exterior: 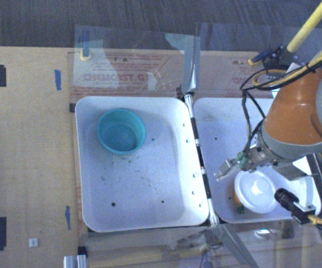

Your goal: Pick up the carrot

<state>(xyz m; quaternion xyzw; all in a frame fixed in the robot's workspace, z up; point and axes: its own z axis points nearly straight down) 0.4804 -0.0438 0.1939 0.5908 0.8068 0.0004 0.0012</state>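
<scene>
Two shallow white bins sat side by side on the bench. The left bin (pixel 133 205) held a teal bowl (pixel 121 130), upright, toward its 10 o'clock corner; the remainder of its floor carried small dark specks. A metal divider strip (pixel 199 166) with bolt holes ran between the two bins. A clear panel (pixel 133 66) with red lettering stood behind the bins at 12 o'clock.

The right bin (pixel 217 121) held a white bowl (pixel 255 191) near its 6 o'clock edge. An orange rim showed along the bowl's 9 o'clock side; whether this belonged to the bowl or to something beneath it could not be determined. A small orange and green item, taken to be the carrot (pixel 240 209), lay against the bowl at its 7 o'clock edge, touching or just beside it. It was too small and too obscured to identify with confidence.

The arm (pixel 295 113), with its orange band, covered the bin's 3 o'clock half. The gripper (pixel 228 169) sat above the bin floor at 10 o'clock from the white bowl. The carrot lay at 5 o'clock from the gripper, near but apart from it and not between the jaws. The jaw opening could not be determined. A black part (pixel 289 201) overlapped the bowl's 3 o'clock side.
</scene>
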